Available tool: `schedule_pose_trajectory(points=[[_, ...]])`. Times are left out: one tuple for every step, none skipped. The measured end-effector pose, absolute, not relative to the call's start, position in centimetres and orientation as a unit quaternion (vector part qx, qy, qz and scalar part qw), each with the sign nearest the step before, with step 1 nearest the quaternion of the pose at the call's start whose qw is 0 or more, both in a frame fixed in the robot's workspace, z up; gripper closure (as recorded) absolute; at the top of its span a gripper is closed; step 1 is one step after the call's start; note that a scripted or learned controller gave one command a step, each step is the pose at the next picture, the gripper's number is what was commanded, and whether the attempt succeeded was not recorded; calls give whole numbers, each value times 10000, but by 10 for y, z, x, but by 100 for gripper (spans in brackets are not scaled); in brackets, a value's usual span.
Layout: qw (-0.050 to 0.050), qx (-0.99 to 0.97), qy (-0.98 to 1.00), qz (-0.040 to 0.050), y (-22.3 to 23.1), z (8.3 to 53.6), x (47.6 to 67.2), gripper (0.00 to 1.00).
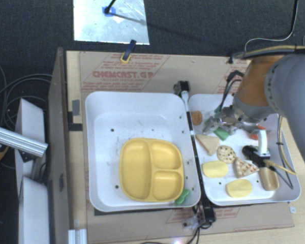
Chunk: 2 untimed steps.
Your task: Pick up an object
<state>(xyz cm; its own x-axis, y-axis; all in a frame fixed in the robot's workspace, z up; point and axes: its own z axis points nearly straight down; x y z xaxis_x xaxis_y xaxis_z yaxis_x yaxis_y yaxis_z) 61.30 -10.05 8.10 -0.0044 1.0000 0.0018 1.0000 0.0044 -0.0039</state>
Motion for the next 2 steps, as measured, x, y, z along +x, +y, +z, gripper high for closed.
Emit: schedule_pose_trajectory(points=[[17, -7085, -7057, 7, -157, 87, 543, 0], [-40, -7076, -7066, -9, -198, 140, 560, 0]])
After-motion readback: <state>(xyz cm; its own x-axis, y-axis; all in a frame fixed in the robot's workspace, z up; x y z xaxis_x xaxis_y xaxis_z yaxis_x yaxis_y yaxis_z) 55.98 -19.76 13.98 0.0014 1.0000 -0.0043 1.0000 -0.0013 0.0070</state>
